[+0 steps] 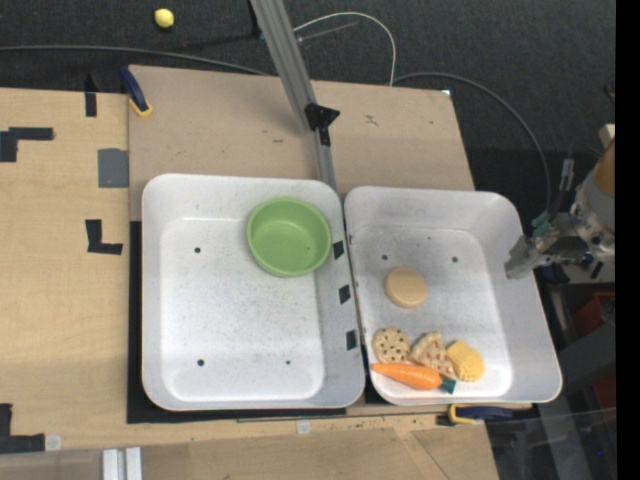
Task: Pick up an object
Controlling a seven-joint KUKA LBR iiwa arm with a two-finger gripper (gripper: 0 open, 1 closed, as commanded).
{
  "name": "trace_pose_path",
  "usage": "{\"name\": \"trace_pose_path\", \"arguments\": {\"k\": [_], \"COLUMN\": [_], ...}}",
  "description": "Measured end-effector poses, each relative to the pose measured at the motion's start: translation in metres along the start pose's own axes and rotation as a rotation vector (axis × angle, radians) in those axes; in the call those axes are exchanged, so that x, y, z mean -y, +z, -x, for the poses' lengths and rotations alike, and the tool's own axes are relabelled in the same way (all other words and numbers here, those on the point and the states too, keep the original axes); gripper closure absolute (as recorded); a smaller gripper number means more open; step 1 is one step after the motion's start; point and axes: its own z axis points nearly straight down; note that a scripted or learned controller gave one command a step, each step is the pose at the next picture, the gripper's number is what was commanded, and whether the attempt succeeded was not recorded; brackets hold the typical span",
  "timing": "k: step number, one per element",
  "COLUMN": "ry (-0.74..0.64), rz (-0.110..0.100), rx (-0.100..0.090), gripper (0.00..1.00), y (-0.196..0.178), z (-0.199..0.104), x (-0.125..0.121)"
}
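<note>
Looked down at a slant on a pale wooden tabletop (60, 298) with two shallow white bins side by side.

Left bin (180, 368): held a green bowl (289, 236), upright, near the far right corner, close to the wall shared with the other bin.

Right bin (480, 228): held a round tan disc (406, 288) near the middle, lying flat and apart from everything else. Nearer the front edge, clustered in a tight row: a brown holed slice (390, 345), a paler lumpy piece (428, 348) just beside it, and a yellow corn piece (466, 361) at the right end. Laid along the front of that row, an orange carrot (406, 375), touching or nearly touching the pieces behind it.

Reached in from the right: the grey arm (598, 200), with the pincer (527, 254) hovering at the right bin's right-hand rim, well apart from the disc and from the cluster. Grasped nothing visible. Released or clenched could not be told at that angle and size.

Behind the bins: a slanted metal pole (285, 48) ending in a black clamp at the seam between them, thin cables looping across the brown board. Farther back, on the dark floor, a small yellow ball (164, 17). At the board's far left corner, a blue clip (135, 90).
</note>
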Motion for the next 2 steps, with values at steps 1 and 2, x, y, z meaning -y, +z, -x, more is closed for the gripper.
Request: {"name": "trace_pose_path", "arguments": {"k": [1,2], "ry": [-0.005,-0.006], "rz": [-0.001,-0.002], "rx": [-0.002,-0.002], "gripper": [1.0,1.0], "y": [-0.004,0.006], "z": [-0.041,-0.098], "x": [-0.028,-0.054]}}
